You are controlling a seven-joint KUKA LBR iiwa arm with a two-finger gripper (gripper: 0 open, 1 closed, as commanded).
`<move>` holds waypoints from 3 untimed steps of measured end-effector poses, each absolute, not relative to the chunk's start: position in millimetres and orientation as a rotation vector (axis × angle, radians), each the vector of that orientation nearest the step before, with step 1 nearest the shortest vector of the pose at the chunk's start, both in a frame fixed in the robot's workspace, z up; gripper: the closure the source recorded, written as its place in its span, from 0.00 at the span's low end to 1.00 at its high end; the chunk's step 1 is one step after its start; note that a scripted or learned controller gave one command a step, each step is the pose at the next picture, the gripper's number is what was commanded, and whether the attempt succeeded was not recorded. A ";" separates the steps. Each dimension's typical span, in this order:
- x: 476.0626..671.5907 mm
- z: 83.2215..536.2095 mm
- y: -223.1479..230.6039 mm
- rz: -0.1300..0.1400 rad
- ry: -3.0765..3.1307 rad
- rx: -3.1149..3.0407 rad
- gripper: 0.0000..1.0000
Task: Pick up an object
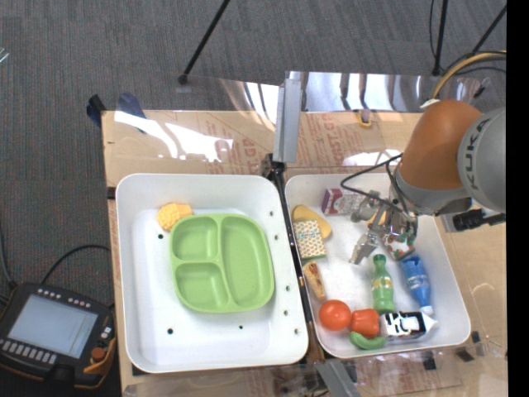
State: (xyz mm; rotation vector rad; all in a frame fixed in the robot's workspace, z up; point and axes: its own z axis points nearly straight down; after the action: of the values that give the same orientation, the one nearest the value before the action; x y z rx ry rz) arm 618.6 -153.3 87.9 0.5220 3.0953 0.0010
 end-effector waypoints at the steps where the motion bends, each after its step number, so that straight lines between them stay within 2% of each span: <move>1: 536.4 87.4 -189.0 0.001 3.061 0.709 0.00; 2: 503.4 99.6 -207.7 0.004 3.015 0.680 0.00; 3: 484.9 90.2 -154.0 0.006 3.034 0.765 0.00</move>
State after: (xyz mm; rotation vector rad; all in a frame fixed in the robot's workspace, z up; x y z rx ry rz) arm 484.9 -154.0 90.2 0.7645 3.0342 0.0056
